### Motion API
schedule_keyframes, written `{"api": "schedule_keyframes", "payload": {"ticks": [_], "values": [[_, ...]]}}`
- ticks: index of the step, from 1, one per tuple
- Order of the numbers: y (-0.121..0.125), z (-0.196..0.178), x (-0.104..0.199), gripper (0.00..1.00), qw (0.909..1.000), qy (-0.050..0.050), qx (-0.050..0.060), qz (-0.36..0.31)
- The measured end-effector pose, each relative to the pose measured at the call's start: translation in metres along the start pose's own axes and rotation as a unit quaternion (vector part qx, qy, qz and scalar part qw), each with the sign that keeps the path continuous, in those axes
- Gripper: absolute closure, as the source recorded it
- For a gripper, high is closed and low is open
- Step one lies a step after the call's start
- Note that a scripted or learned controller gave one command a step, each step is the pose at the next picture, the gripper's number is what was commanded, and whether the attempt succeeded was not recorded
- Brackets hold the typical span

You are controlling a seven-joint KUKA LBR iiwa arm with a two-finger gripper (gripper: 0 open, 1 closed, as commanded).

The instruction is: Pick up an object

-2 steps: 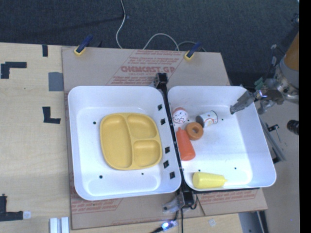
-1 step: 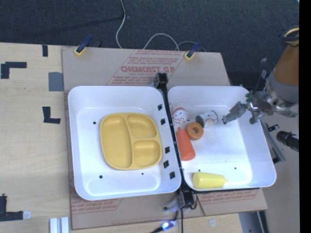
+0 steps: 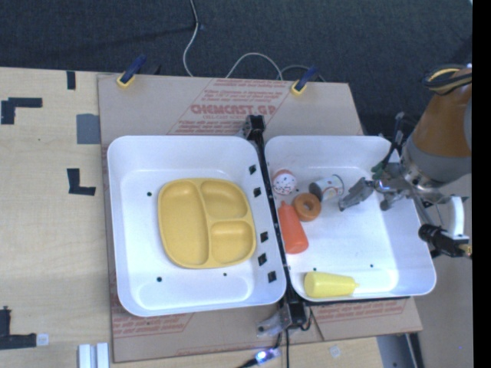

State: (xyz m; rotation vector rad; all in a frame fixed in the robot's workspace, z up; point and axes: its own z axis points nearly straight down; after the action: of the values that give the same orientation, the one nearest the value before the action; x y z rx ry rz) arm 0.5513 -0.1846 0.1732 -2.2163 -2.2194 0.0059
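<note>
Here, over the right bin [image 3: 399, 278], my gripper [image 3: 357, 196] hangs with nothing between its fingers that I can see, and whether they are spread or closed I cannot tell. The pick has yet to be made: the ring [image 3: 308, 206] lies just beside my tip on the bin floor, the orange piece [image 3: 291, 228] past it, and the yellow piece [image 3: 330, 284] well apart.

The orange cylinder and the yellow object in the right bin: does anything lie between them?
In the camera view, only bare white bin floor lies between the orange cylinder and the yellow object.
</note>
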Motion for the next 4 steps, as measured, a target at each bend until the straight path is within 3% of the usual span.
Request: {"api": "schedule_keyframes", "payload": {"ticks": [1, 2, 4], "values": [[-0.004, 0.044, 0.000, 0.00, 1.0000, 0.000, 0.000, 0.000], [-0.003, 0.032, 0.000, 1.00, 1.0000, 0.000, -0.002, 0.000], [-0.007, -0.066, 0.003, 1.00, 1.0000, -0.001, -0.005, 0.000]]}}
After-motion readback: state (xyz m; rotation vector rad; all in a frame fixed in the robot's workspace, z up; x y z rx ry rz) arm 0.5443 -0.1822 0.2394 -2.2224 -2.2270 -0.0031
